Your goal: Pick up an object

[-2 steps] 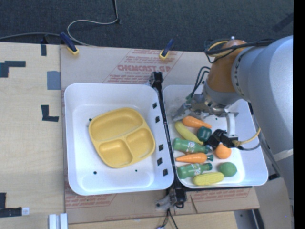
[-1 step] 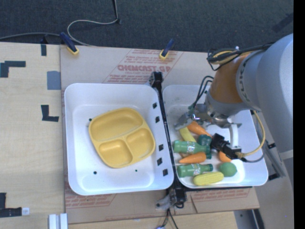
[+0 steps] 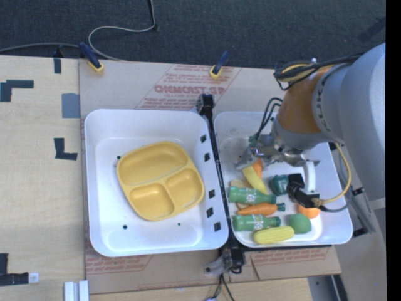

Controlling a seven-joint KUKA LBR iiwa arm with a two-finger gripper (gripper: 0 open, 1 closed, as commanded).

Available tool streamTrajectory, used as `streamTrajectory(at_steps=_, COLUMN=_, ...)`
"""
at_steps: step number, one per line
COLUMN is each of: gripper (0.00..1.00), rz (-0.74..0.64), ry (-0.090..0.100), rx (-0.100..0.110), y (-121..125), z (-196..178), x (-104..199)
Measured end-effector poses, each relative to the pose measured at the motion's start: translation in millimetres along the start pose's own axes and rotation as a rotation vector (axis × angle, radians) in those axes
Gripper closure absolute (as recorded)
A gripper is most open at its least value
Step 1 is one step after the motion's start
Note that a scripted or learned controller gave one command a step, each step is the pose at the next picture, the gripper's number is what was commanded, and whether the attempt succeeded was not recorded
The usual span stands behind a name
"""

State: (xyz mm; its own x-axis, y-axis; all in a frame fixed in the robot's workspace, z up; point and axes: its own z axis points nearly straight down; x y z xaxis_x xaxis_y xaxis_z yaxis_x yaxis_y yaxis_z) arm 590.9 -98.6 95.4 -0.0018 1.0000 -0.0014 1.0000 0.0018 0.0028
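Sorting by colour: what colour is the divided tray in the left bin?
Yellow; the tray shows best in the camera view.

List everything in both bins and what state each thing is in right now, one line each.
Yellow divided plate: lying flat in the left bin, compartments bare.
Banana: lying in the right bin, just below the pincer.
Two green bottles: on their sides.
Carrot: lying between the bottles.
Corn cob: lying by the front wall.
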Motion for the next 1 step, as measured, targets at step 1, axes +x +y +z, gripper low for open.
streamTrajectory(at_steps=1, gripper=1.00, rz=-0.001, ry=0.002, rx=0.002, y=22.5, z=-89.4, x=77.1)
